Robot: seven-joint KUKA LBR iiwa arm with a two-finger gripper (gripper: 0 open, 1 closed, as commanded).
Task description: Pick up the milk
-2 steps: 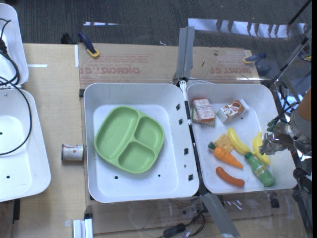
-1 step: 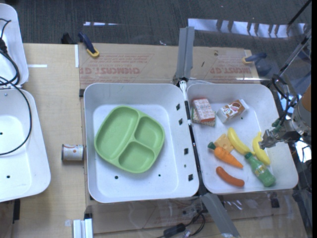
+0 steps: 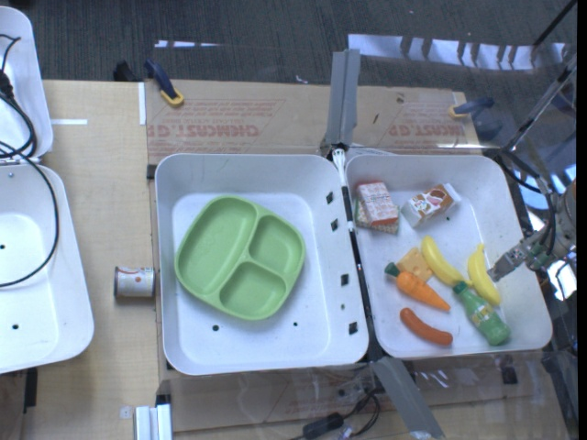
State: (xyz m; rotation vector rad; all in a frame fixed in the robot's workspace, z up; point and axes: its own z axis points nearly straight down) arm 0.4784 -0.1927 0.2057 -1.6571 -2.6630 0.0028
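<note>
Camera view: whether the fingers (image 3: 507, 264) are parted can't be told; they touch a banana (image 3: 482, 275), away from the milk (image 3: 431, 203).

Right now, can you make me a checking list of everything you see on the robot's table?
Surface: wooden bench bearing two white bins, left bin and right bin.
Job's things: milk carton lying in the right bin, near a brown carton.
Clutter: green divided plate in the left bin; two bananas, carrot, sausage, green bottle; small can on the bench.
Grippers: gripper at the right bin's right edge, apart from the milk carton.
Cables: black cable at left.
Surroundings: dark floor.
</note>
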